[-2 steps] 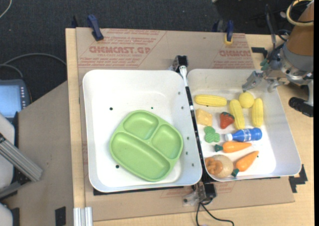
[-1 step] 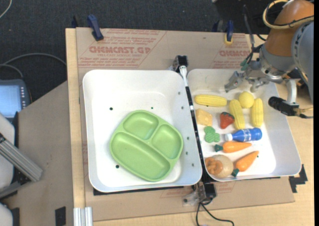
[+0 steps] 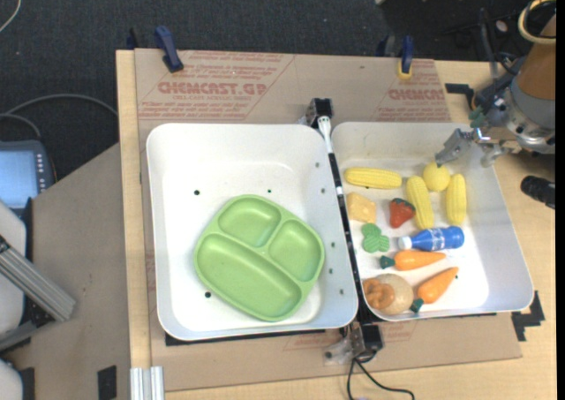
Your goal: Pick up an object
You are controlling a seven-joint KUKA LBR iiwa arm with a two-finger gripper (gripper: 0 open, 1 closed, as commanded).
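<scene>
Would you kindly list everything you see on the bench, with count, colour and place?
bins: two, white, side by side on the bench
plate: one, green, three compartments, left bin
corn cobs: three, yellow, right bin
lemon: one, yellow, right bin, far end
strawberry: one, red, right bin
bottle: one, blue, right bin
carrots: two, orange, right bin, near end
clamps: two, blue, far edge of the board
gripper: one, grey, over the right bin's far right corner
</scene>
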